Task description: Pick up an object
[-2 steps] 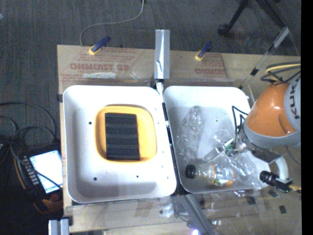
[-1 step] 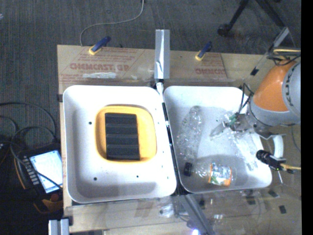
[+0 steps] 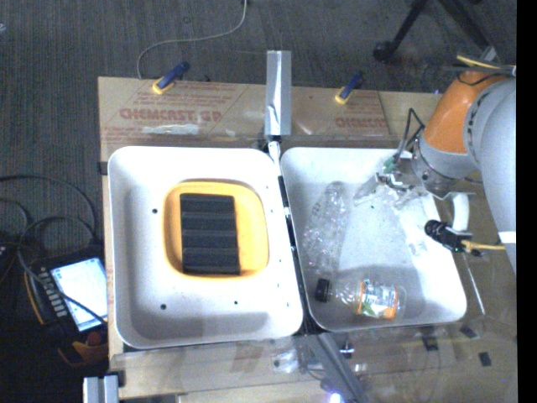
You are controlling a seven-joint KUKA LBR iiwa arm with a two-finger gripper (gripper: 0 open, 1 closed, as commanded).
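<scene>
Blue clamps (image 3: 170,76) on cardboard sheet (image 3: 201,116); tablet (image 3: 77,290) on floor

Both white bins (image 3: 134,225) look like smooth, faintly glossy plastic. A clear crinkled plastic bottle (image 3: 325,223) glints beside a clear bottle (image 3: 362,296) with an orange label. The yellow tray (image 3: 216,228) carries a ribbed, matt black pad (image 3: 208,233).

Dark grey carpet floor (image 3: 101,23) surrounds the brown worktop (image 3: 193,116); an office chair base (image 3: 428,7) stands beyond, cables (image 3: 50,200) trailing at left
</scene>
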